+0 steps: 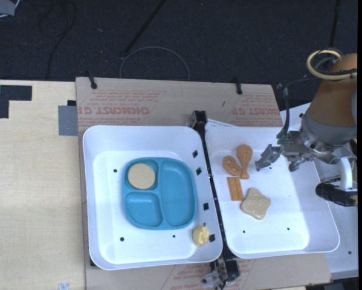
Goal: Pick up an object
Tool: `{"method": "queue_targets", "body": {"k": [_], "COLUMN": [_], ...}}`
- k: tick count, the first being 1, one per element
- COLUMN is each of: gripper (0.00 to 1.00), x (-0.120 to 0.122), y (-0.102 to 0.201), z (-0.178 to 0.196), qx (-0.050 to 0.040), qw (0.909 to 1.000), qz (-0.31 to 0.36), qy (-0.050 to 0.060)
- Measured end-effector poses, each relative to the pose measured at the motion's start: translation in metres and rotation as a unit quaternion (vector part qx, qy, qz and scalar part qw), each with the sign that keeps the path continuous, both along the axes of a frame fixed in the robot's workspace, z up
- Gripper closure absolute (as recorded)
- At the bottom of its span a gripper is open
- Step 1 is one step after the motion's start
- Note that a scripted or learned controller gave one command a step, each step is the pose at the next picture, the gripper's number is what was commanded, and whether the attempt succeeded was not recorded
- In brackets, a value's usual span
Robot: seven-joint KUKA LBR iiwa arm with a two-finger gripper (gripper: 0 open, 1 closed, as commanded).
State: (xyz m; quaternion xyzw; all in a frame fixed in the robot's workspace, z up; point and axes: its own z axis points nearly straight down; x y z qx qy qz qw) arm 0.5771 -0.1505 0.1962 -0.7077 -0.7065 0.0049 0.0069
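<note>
You have 2 shallow white bins side by side on the tabletop (35,186), resting on a sheet of printed cardboard (168,104). The left bin (102,147) holds a blue divided tray (168,192) with 3 compartments; a round tan disc (141,176) lies in its upper-left compartment. A small pale yellow lump (200,235) sits on the bin floor just off the tray's lower-right corner, near the divider between the bins.

The right bin (289,228) carries 4 loose objects grouped in its left half. A tan spoon-shaped piece (245,159) lies with its rounded end up, and a smaller tan piece (231,165) touches it on the left. Below them lies a narrow orange strip (235,188), and just beside that, to the lower right, a beige toast-like slab (255,203).

Your jaws (281,157) hang over the upper right part of the right bin, to the right of the spoon-shaped piece and apart from it. The 2 fingers look spread, with 1 tip (266,160) pointing toward the objects, and nothing sits between them. The arm's orange band (335,95) shows above the wrist at the right edge.
</note>
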Motion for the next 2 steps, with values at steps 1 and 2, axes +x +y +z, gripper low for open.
{"method": "queue_targets", "body": {"k": [1, 2], "gripper": [0.0, 0.0], "x": [0.003, -0.002], "y": [0.0, 0.0], "z": [0.008, -0.056], "qx": [-0.001, -0.0003], "qw": [1.0, 1.0], "qz": [0.001, 0.001], "qy": [-0.007, -0.004]}}
